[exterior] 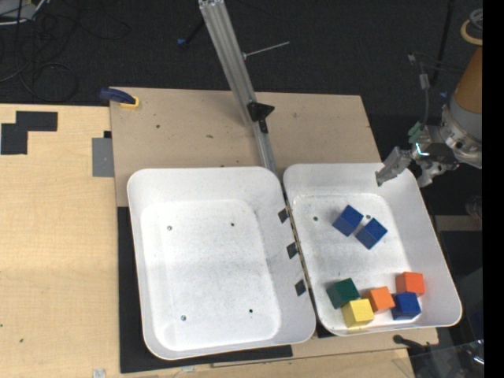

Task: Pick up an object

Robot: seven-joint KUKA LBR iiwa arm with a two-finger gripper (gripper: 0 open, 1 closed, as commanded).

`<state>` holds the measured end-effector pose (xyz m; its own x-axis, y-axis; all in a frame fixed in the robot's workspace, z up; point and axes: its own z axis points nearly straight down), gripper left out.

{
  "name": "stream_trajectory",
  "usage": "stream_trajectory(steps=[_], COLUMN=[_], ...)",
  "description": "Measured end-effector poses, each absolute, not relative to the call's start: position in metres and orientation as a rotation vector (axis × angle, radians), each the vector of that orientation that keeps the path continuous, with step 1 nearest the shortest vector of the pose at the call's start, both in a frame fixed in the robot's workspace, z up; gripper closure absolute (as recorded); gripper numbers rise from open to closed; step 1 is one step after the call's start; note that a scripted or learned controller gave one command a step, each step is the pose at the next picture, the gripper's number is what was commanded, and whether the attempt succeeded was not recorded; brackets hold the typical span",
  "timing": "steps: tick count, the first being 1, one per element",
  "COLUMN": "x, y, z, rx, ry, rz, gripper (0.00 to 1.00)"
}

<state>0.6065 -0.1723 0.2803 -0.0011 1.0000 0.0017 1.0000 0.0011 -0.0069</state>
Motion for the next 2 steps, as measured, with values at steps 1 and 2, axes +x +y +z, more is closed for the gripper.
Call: stream_trajectory(steps=[1,2], x=[0.607,0.599], y=[-0.172,-0.166], z=[0.283,0.222], rx=[-2.217,-2.215], ry=[-2.223,-2.217], rz=[0.003,0.007], gripper=[0.00,0.00])
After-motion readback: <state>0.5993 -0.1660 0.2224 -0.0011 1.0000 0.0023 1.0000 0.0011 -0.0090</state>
